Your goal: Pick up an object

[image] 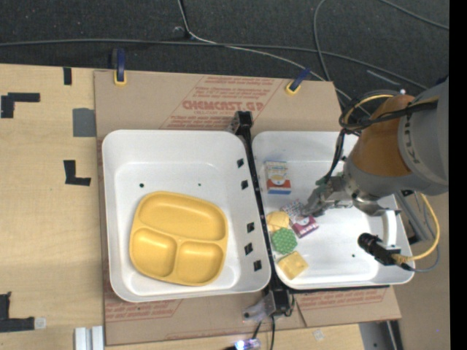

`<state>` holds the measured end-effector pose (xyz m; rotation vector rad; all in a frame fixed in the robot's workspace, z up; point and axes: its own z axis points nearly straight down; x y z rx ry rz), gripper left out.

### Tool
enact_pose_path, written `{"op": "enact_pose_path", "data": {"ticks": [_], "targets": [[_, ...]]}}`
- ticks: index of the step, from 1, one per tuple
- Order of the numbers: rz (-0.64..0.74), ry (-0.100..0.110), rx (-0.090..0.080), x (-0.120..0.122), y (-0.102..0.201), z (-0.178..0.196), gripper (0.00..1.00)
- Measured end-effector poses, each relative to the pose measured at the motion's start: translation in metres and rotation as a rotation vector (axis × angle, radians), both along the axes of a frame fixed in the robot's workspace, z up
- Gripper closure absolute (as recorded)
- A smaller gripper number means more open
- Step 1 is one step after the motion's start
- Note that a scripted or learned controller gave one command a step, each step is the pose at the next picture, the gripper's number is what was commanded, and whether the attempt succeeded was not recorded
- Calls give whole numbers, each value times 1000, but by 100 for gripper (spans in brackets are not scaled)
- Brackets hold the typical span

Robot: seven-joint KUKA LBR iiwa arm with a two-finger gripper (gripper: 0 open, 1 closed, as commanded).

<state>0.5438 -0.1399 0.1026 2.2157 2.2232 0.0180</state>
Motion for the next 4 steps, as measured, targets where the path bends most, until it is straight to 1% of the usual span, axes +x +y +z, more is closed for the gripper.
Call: {"op": "enact_pose_path", "data": {"ticks": [1, 2, 3, 4], "targets": [[-2, 6, -7, -1, 3, 63, 100], [-2, 4, -8, -3, 2, 126, 100], [-2, 6, -8, -5, 0, 169, 100], [2, 12, -6, 13, 51, 152, 100]]}}
